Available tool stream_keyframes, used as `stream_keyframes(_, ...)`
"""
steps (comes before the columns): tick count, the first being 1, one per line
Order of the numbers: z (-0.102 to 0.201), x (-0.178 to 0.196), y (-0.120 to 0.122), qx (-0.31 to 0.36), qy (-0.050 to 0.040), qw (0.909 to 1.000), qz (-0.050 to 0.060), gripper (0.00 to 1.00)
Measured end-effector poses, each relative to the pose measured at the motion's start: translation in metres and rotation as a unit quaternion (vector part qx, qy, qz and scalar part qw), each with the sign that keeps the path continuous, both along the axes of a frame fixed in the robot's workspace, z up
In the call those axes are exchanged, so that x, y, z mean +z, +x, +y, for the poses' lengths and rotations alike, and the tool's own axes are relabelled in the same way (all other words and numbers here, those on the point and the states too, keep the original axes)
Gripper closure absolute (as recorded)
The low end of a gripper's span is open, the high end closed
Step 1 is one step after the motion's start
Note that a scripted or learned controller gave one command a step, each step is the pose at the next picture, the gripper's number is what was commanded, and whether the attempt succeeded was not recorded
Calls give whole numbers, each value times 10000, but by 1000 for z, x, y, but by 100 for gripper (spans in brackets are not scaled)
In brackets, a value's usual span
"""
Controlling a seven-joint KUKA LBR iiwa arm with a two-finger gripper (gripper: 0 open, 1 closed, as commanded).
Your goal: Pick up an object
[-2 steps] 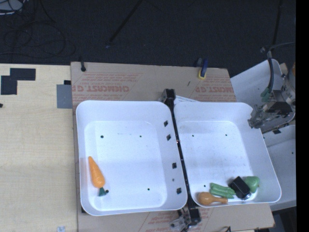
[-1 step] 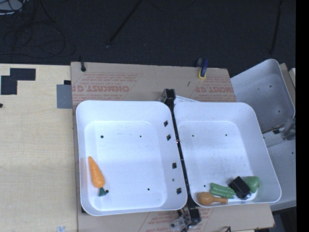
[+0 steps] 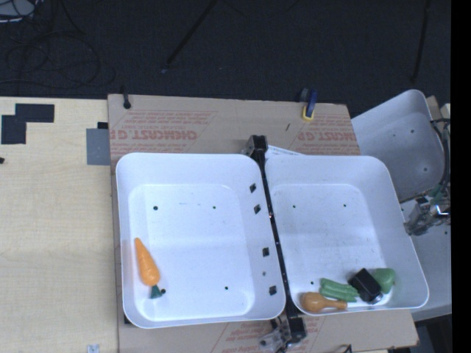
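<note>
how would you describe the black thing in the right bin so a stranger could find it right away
Look in the right white bin, at its near corner, where a few small items cluster. The small black block lies between a green pod-shaped toy and a rounder green piece; it is the cluster's one dark, boxy item.

Green object [image 3: 383, 277] partly hidden behind the black block [image 3: 365, 284] — metal hardware [image 3: 430, 212] at right edge, blurred, unidentifiable

A carrot [image 3: 146, 262] lies in the left bin [image 3: 188, 169]; four objects cluster in the right bin [image 3: 331, 169].
</note>
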State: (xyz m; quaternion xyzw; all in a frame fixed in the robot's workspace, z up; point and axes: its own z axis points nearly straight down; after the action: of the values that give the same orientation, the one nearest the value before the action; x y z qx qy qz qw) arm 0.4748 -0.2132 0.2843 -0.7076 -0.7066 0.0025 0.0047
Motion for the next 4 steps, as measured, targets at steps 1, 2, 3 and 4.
stream_keyframes(1, -1, 49, 1, 9, -21, 10000, -60, 100)
stream_keyframes(2, -1, 73, 1, 11, -19, 10000, -55, 100)
stream_keyframes(3, 1, -7, 1, 4, -3, 10000, -12, 100)
stream_keyframes(4, -1, 51, 5, 10, -24, 10000, -65, 100)
